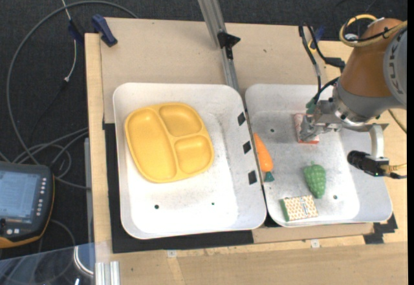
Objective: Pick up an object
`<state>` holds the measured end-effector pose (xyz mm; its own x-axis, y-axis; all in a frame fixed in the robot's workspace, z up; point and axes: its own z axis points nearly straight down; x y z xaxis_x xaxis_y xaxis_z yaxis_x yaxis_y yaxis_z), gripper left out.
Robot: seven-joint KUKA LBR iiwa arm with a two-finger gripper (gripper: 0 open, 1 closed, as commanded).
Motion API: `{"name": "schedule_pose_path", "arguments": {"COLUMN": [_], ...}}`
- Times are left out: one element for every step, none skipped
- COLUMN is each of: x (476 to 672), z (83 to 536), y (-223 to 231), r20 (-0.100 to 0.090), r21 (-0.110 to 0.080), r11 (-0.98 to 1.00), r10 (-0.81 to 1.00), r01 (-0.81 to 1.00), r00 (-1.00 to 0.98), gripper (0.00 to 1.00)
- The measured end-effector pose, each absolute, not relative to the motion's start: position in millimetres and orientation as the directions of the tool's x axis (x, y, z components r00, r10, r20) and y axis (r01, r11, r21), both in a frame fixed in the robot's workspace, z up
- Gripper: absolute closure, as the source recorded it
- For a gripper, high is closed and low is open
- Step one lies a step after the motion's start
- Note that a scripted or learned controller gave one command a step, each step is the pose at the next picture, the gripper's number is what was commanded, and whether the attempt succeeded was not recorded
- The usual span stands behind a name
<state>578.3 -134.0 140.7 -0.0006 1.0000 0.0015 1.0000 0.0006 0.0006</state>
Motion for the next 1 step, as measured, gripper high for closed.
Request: {"name": "schedule_pose_path", "arguments": {"x": [585.9], "z": [201.3], "y": [-127.6], "r20": [-0.001], "r21": [0.008], "r11": [0.002], "r10": [1.000], "r01": [1.000], "r00": [-0.002], "gripper": [1.00]}}
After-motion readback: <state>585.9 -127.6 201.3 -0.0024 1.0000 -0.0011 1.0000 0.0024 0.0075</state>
